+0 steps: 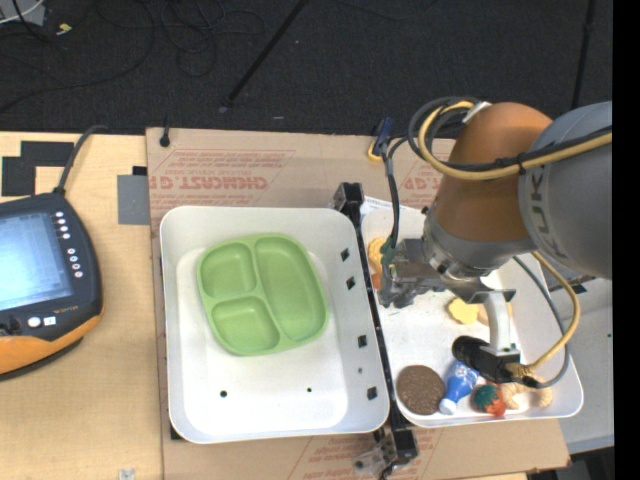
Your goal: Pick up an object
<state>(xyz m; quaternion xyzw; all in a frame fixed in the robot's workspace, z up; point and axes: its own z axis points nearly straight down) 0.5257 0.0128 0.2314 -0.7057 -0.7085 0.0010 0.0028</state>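
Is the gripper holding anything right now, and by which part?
Cannot tell: the gripper is down in the right bin, its tip too dark to read.

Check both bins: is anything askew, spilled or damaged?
Only the green three-compartment plastic plate in the left white bin sits turned at an angle to the bin's walls. Nothing looks spilled or broken.

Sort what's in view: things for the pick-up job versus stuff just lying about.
Job: gripper, brown disc, yellow piece, blue-and-white item, green divided plate, left bin, right bin.
Lying about: screen unit, cardboard sheet.
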